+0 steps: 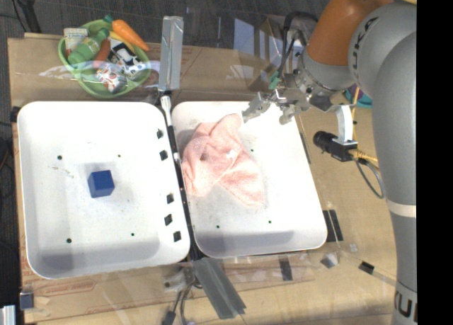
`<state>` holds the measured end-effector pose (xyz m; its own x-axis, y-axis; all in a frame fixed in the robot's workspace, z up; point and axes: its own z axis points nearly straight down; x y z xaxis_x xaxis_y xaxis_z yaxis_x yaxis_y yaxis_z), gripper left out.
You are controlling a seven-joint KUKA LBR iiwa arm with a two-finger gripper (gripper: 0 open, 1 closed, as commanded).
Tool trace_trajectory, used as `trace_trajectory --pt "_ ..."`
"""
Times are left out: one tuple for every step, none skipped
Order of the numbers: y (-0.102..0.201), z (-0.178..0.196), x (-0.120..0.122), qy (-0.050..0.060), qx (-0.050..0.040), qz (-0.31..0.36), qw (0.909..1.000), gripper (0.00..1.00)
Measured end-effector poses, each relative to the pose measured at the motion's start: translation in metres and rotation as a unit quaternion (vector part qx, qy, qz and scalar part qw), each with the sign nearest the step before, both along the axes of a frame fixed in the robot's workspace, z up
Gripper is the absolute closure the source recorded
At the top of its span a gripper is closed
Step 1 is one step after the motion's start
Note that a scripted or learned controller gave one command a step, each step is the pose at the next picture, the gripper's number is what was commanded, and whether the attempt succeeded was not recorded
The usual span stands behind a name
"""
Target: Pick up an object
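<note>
Cloth [221,162], pink and crumpled, lies in the right bin [297,235], toward its left-centre, bunched w/ a raised fold at the upper right corner. Gripper [269,106] hangs over the bin's upper edge, just beside that raised corner, tilted. Fingers [252,111]: we cannot tell whether apart or together — too small and cluttered at this angle. Nothing seen between them.

Left bin [42,246] holds a blue cube [101,183], well apart from the arm; cloth is the nearer target, so we judge the approach is for the cloth.

Notes for doing it well, our judgement:
- aim at a thick fold, not a flat edge; thin fabric slips out.
- come down steep, fingers wide, pinch low into the bunch.
- close fully before lifting; lift slow so drag on the bin floor doesn't pull it free.
- keep clear of the bin wall.
</note>
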<state>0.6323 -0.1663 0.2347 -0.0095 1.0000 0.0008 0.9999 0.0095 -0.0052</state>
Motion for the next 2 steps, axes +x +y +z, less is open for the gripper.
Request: trace_trajectory --pt "-0.043 -0.128 0.019 0.000 0.0008 0.082 0.9966 0.00" --pt "-0.034 -0.143 0.000 -0.001 0.0008 0.209 0.9779 0.00"
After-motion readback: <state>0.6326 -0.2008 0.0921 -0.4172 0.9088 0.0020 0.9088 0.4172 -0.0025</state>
